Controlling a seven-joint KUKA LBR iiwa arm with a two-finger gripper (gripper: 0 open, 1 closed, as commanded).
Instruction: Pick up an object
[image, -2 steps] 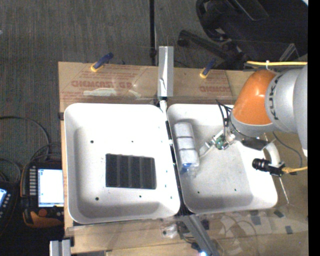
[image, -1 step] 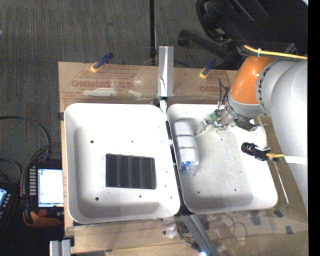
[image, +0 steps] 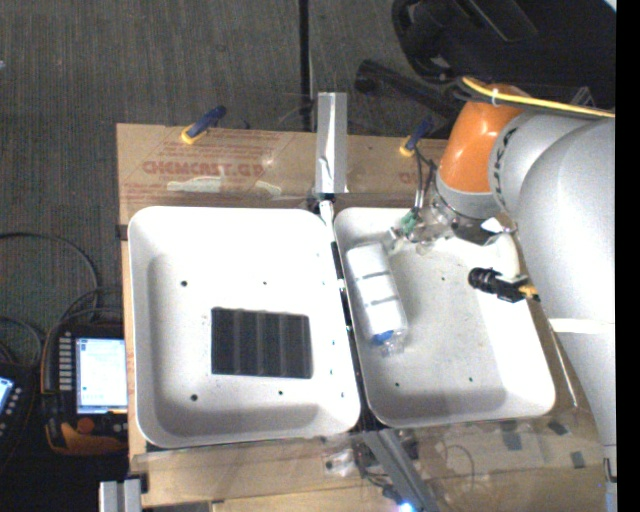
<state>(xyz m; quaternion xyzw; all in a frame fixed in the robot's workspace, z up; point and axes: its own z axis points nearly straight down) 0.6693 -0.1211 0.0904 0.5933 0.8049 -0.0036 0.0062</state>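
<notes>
A clear plastic bottle (image: 376, 297) with a white label and a blue cap lies along the left side of the right bin (image: 470, 385), cap toward the near edge. A black ribbed rectangular block (image: 261, 343) lies flat in the middle of the left bin (image: 160, 300). My gripper (image: 417, 229) hangs below the orange band at the far end of the right bin. It sits just right of the bottle's far end and appears close to it, though I cannot tell whether they touch. Nothing is visibly held.
The grey arm (image: 560, 200) covers the right bin's right side and far right corner. A raised rim divides the two bins. Behind them lies a cardboard sheet (image: 220, 170) with clamps. A handheld screen unit (image: 90, 375) sits on the floor at left.
</notes>
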